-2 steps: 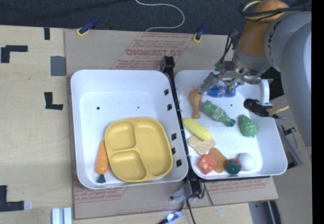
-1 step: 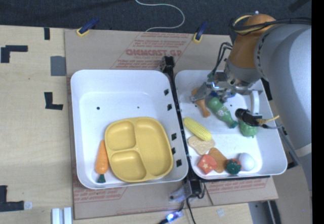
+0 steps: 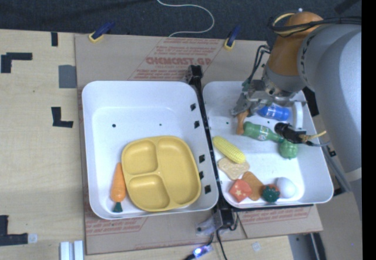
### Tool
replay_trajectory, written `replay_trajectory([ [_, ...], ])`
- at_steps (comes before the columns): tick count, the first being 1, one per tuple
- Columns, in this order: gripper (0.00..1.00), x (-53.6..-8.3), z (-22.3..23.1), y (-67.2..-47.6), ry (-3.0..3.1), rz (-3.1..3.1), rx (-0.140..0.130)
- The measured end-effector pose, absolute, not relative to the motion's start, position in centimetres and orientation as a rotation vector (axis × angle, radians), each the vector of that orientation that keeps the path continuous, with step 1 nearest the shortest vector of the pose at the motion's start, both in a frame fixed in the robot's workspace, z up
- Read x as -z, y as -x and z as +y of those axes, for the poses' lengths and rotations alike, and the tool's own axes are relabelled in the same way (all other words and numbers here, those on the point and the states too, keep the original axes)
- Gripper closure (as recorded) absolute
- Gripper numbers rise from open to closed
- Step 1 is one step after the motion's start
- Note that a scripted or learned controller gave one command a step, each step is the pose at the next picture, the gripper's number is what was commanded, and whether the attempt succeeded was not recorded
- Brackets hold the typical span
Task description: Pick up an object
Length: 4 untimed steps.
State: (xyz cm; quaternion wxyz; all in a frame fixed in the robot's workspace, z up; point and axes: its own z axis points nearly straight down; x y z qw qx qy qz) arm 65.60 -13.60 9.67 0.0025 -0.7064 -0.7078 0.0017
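Right bin [image 3: 320,185] contents: a green bottle [image 3: 262,132] lying on its side toward the back, with an orange piece [image 3: 241,124] at its left end; a blue and white item [image 3: 274,113] just behind it; a green pepper [image 3: 288,148] near its right end. A corn cob [image 3: 228,149] lies slantwise by the left wall. Along the front: a cracker [image 3: 232,167], a red block [image 3: 240,190], a brown slice [image 3: 254,183], a dark green piece [image 3: 270,193], a white egg [image 3: 286,186]. Left bin [image 3: 94,135]: a yellow divided plate [image 3: 160,172], a carrot [image 3: 118,185] just beside its left edge.
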Motion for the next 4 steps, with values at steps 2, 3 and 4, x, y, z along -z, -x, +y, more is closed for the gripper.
replay_trajectory([
  [2,1.00,-20.8,-13.3,-66.4,2.223,-2.227,0.005],
  [3,1.00,-22.6,-13.2,-66.4,2.221,-2.224,0.002],
  [4,1.00,-22.9,-7.2,-67.1,2.212,-2.228,0.001],
])
